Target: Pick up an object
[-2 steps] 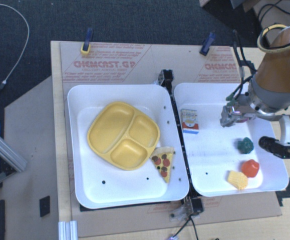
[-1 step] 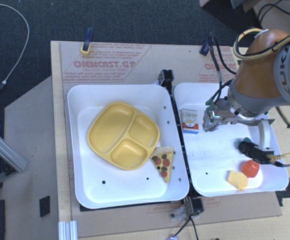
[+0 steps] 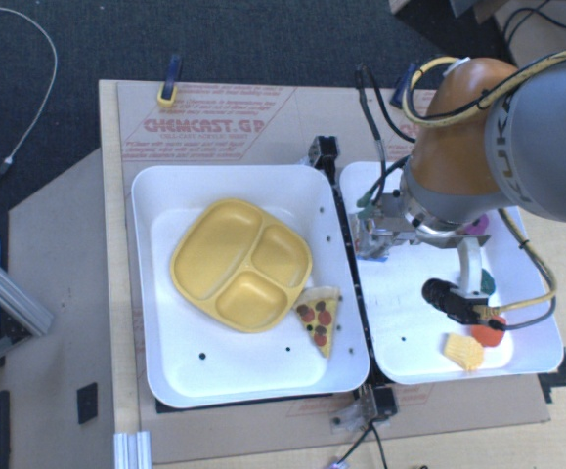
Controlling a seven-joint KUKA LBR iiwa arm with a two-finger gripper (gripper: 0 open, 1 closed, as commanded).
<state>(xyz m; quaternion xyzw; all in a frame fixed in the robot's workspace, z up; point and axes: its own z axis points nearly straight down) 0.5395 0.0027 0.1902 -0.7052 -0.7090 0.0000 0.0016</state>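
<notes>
Small blue object (image 3: 376, 253) lay at the left edge of the right bin (image 3: 410, 360), just right of frame centre. Gripper (image 3: 372, 231) sat directly above it; contact unclear, and whether it was clenched or released could not be told. Lower right of that bin: yellow block (image 3: 464, 351), red piece (image 3: 489, 335) just beside it. Left bin (image 3: 155, 262) held a yellow divided plate (image 3: 239, 262), with a pizza-slice toy (image 3: 320, 319) touching its lower right rim. Both bins rested on a printed cardboard sheet (image 3: 214, 115) over dark carpet (image 3: 214, 18).

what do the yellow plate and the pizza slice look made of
The yellow divided plate: likely moulded plastic, matte with soft sheen, one even colour, rounded compartment ridges. The pizza slice: a toy, probably plastic or rubber; flat painted-looking toppings, too small to tell which.
</notes>
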